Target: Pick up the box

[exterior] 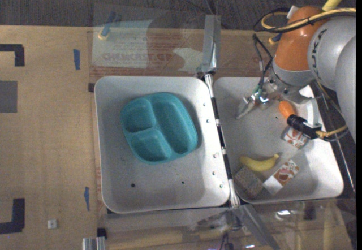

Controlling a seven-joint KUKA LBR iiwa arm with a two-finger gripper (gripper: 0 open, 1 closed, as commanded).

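Observation:
A small white box with orange-red print lies flat near the front of the right bin. A second white and red printed pack lies further back, by the right wall. My gripper hangs over the back left part of the right bin, well behind and to the left of both. Its metal fingers point down and left, standing open with nothing between them.
In the right bin there are also a yellow banana, a brown textured pad and an orange carrot-like piece. The left bin holds a teal divided plate. A metal divider separates the bins.

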